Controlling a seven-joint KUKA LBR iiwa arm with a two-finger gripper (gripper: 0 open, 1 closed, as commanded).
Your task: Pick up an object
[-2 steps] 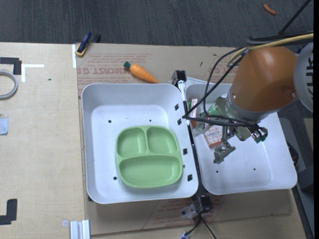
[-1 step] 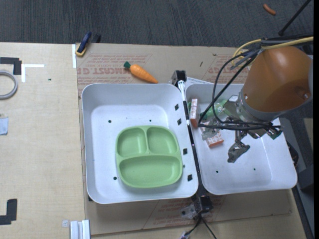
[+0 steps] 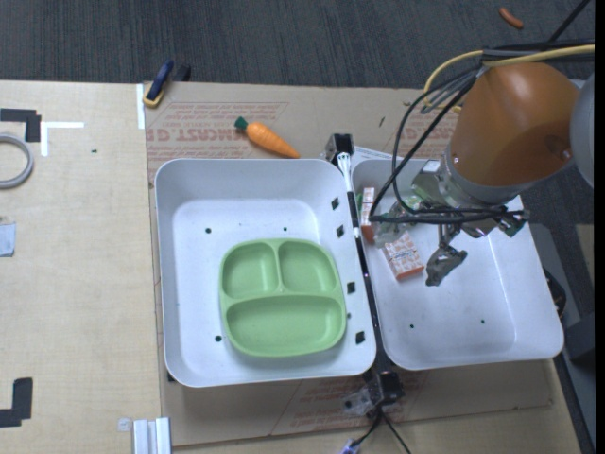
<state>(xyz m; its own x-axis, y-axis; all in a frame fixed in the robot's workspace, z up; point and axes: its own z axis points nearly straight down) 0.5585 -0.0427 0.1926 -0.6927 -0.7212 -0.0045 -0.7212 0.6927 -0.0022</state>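
Observation:
A small orange-and-white box (image 3: 403, 256) lies in the right bin (image 3: 492, 334), near its left wall. My gripper (image 3: 442, 266) hangs just to the right of the box, low over the bin floor, with nothing visibly held. The arm's orange band (image 3: 515, 126) covers the bin's far part. A thin red-and-white item (image 3: 367, 202) rests against the left wall further back. The left bin (image 3: 189, 253) holds a green divided plate (image 3: 282, 297).
A toy carrot (image 3: 267, 137) lies on the cardboard behind the left bin. A blue clip (image 3: 159, 82) sits at the bench's far edge and a tape roll (image 3: 11, 161) at the far left. Cables (image 3: 416, 149) hang over the right bin's back.

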